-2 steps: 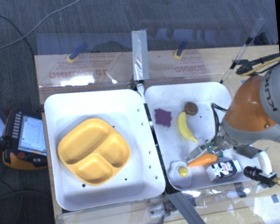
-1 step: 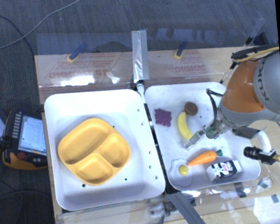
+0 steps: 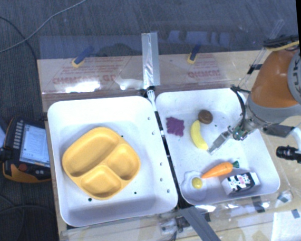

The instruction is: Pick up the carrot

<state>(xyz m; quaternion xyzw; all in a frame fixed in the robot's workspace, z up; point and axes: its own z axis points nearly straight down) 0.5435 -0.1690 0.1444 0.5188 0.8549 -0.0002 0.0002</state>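
An orange carrot (image 3: 217, 170) with a green top lies in the right bin (image 3: 259, 149), near its front, pointing left toward a fried egg toy. My gripper (image 3: 216, 143) hangs over the middle of that bin, just right of the banana and a short way above the carrot in the view. Its slim grey fingers point down-left. Nothing shows between them, and their spacing is too small to read.
The right bin also holds a yellow banana (image 3: 197, 135), a brown ball (image 3: 205, 117), purple grapes (image 3: 175, 125), a fried egg toy (image 3: 195, 182) and a small dark carton (image 3: 240, 183). A yellow divided plate (image 3: 100, 162) sits in the left bin (image 3: 68, 204).
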